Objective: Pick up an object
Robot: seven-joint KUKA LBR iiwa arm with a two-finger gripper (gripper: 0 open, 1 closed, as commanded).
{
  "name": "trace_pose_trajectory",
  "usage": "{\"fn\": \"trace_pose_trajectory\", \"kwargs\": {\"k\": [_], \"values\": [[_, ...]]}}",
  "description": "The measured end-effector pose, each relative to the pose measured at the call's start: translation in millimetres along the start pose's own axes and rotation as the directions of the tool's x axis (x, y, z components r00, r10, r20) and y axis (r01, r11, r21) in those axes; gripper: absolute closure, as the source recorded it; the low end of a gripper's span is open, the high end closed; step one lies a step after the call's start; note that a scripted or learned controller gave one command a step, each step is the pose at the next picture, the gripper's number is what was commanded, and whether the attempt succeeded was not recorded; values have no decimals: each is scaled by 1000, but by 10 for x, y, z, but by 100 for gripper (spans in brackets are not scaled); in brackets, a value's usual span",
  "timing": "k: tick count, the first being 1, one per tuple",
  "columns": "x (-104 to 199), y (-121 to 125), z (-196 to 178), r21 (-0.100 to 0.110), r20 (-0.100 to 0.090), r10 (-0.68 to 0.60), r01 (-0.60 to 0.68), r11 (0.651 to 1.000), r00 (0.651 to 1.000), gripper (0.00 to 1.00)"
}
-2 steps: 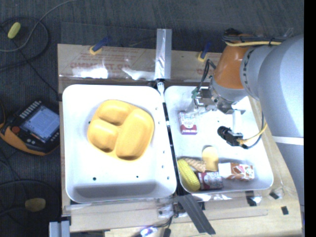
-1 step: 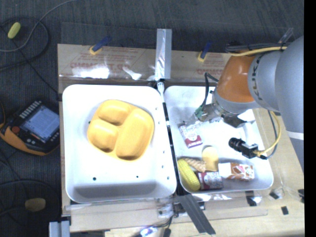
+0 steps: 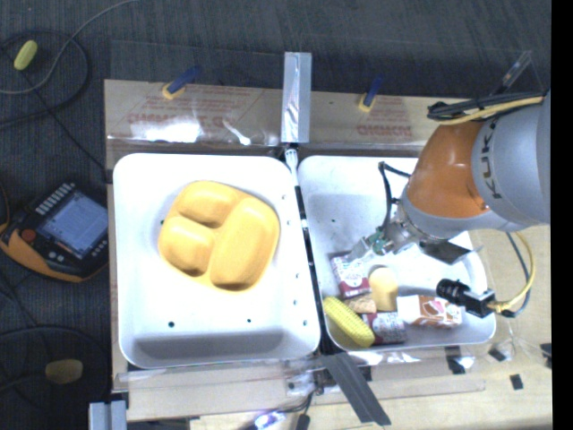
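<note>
In the right bin [image 3: 340,195], my gripper [image 3: 380,242] hangs low over the middle of the floor, on the grey and orange arm [image 3: 457,182] that comes in from the right. Just below and left of it lies a red and white packet [image 3: 351,274]. A pale yellow block [image 3: 383,287] stands beside that packet. Nearer the front wall lie a yellow corn cob [image 3: 347,321], a dark red packet [image 3: 388,328] and a small white carton with red print [image 3: 435,312]. Nothing shows between the gripper and the floor.
The left bin [image 3: 143,330] holds one large yellow lumpy cushion-like thing [image 3: 218,234] in its upper middle. A metal divider [image 3: 296,97] stands behind the wall between the bins. The right bin's far half is bare white floor.
</note>
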State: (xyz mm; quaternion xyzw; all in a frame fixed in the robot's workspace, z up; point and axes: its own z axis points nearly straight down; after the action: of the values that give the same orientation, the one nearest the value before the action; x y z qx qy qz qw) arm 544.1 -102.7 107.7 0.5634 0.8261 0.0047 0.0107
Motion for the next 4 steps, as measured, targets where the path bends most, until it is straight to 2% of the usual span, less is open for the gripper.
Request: {"fn": "trace_pose_trajectory", "kwargs": {"k": [1, 2, 3, 4], "values": [[-95, 401, -900, 21, -7, 178, -177, 984, 984, 100], [-31, 590, -1462, 23, -3, 320, -320, 947, 947, 100], [-32, 589, -1462, 23, -3, 320, -320, 947, 947, 0], [-66, 217, -346, 24, -9, 203, -203, 979, 979, 0]]}}
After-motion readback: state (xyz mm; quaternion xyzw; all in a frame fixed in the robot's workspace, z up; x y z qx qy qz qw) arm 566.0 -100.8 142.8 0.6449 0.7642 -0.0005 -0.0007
